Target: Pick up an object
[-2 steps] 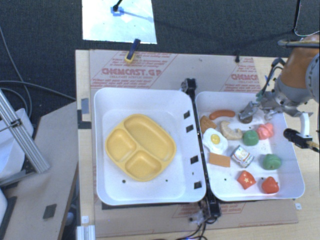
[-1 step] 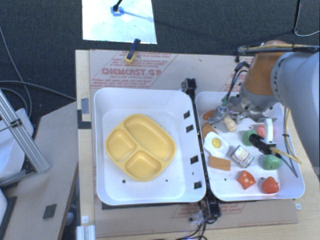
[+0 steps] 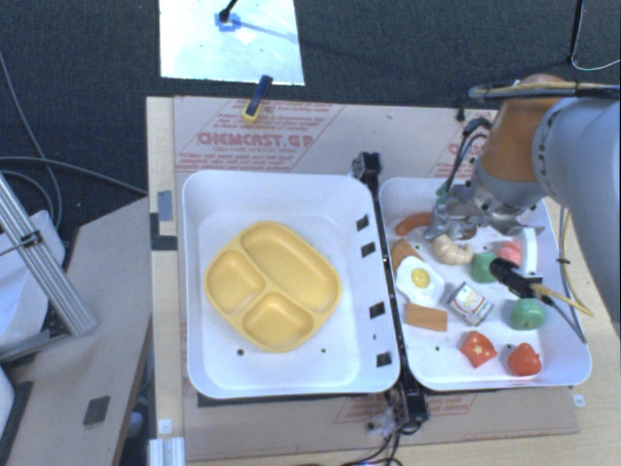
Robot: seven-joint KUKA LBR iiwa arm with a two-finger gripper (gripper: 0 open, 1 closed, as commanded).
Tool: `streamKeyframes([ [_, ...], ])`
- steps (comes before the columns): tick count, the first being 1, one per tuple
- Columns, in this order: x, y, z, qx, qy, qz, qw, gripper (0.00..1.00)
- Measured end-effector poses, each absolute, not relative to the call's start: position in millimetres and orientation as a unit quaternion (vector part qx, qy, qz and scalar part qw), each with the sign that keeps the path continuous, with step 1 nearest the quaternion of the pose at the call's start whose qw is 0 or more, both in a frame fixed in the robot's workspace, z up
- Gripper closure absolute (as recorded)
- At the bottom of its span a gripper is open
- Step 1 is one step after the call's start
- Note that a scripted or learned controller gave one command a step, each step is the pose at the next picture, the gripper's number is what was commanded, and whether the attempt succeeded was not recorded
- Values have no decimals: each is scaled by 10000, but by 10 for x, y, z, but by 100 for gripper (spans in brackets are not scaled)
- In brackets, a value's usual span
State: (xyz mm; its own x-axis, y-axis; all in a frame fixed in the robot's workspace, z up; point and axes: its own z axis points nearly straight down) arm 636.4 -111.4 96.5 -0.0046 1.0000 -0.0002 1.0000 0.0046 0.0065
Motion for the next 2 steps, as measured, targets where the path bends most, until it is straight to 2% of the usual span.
streamKeyframes([
  [1,6487,-687,1915,7037,7104,43,41,100],
  [2,5853,-365,2056,7044,7098,5,-4,100],
])
